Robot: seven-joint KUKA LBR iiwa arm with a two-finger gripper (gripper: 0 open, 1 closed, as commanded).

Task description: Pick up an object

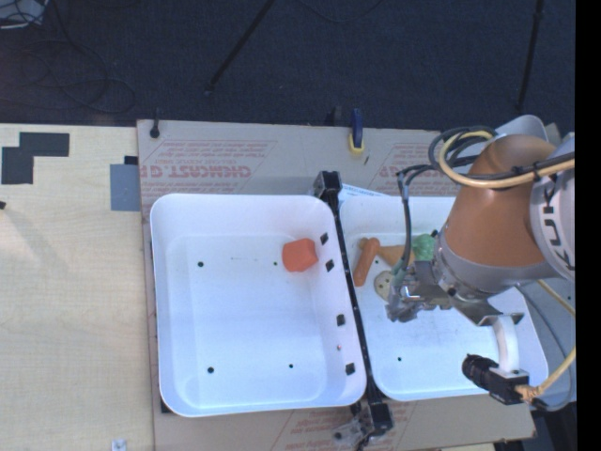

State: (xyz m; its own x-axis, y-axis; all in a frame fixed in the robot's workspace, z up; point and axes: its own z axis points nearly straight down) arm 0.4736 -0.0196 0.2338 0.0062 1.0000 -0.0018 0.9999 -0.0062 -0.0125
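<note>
Hand (406, 306) position is over the right bin (441, 383), low inside it, below the orange wrist band and the grey arm (498, 214). Whether the hand is spread or pressed together cannot be told, since the metal parts are dark and partly covered by the wrist. No object is seen held in it.

Three small objects are found in the right bin, near its upper left part: an orange stick (365, 260) lying at a slant just beside the divider, a green piece (425, 247) close against the wrist, and a pale round piece (383, 284) just beside the hand. An orange block (300, 255) is located in the left bin (188, 252), near its upper right corner, well apart from the hand.

The step in hand is judged to be the descent onto a target in the right bin. The pale round piece is the nearest candidate. For a sound grasp, the hand is to be centred over one object alone, so that neighbours are not pushed. The stick is best gripped across its short axis. Contact with the divider is to be avoided.
</note>
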